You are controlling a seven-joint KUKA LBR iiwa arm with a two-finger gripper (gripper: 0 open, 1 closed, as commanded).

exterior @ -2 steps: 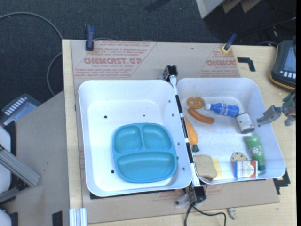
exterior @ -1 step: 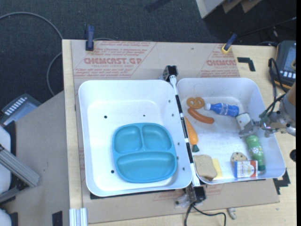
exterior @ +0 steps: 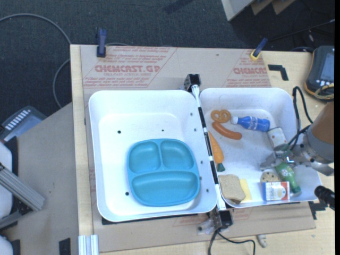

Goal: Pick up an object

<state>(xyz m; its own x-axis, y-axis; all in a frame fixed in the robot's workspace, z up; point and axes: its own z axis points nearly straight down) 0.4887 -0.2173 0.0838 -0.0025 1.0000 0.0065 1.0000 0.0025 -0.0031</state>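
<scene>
Both white bins [exterior: 101, 158] look like smooth, faintly glossy plastic, as does the blue divided plate [exterior: 162, 171]. The bench top [exterior: 127, 68], at twelve o'clock from them, looks matt, like printed cardboard.

blue clamp [exterior: 101, 40], yellow clamp [exterior: 258, 49], grey carpet [exterior: 42, 15]

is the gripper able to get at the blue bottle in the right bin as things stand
Probably yes. The blue bottle lies apart from the hot dog and pretzel, open from above, and the gripper sits lower in the same bin with nothing between.
</scene>
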